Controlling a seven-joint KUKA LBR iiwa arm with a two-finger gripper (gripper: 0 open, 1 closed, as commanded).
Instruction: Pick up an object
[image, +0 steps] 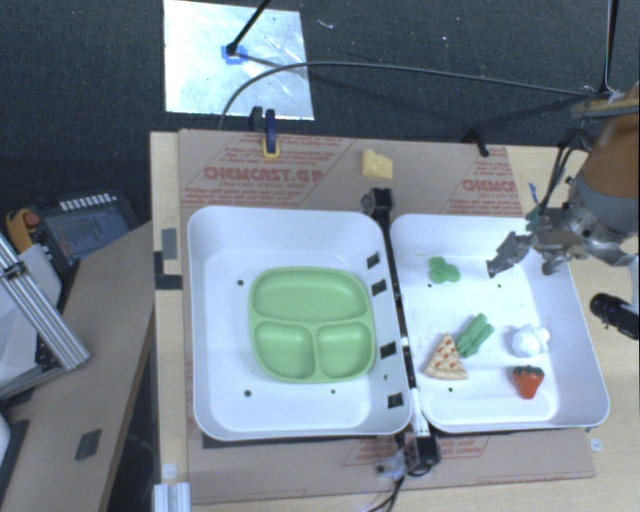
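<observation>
Glossy red strawberry (528, 381) beside triangular waffled pizza slice (446, 359), ridged green pod (474, 334), round white lump (526, 341); tool (527, 256) spread open above.

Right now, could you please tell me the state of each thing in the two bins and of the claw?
Claw: fingers spread, holding nothing, over the right bin's far part.
Tray: flat in the left bin, compartments bare.
Broccoli: lying loose, untouched.
Green pod: lying slantwise beside the pizza.
Pizza: lying flat.
White piece: resting just above the strawberry.
Strawberry: lying loose.
</observation>
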